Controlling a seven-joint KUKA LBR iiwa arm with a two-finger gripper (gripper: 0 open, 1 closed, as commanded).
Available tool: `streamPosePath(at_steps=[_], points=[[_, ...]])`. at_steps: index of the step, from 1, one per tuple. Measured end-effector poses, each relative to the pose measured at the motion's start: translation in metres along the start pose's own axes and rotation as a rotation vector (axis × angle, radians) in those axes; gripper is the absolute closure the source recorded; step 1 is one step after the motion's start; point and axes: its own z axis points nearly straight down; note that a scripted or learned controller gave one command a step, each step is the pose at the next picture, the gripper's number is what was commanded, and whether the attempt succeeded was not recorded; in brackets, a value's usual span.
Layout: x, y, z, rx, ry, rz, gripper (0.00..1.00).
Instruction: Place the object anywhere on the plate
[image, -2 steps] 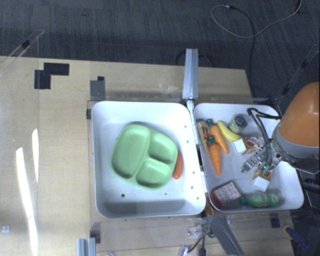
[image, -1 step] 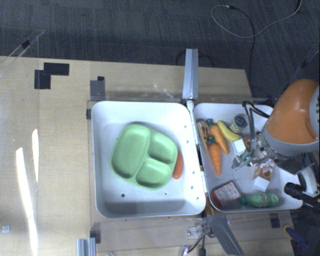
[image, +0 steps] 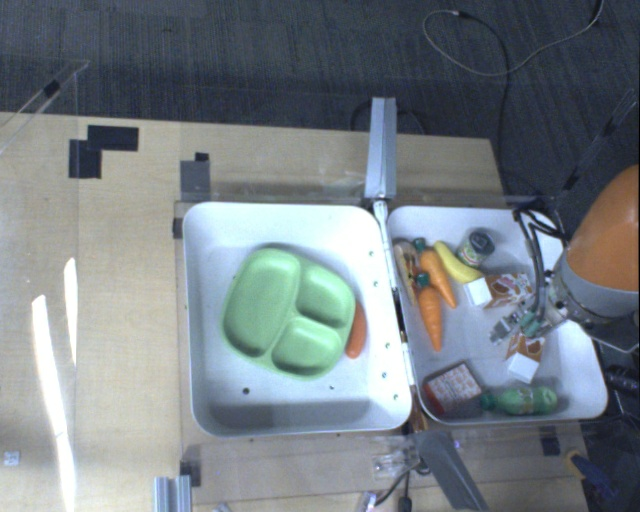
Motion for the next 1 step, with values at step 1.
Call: streamPosePath(at_steps=[1], points=[[0.0150, 0.0079, 0.0151, 0.000, 0.001, -0.082, 1.00]])
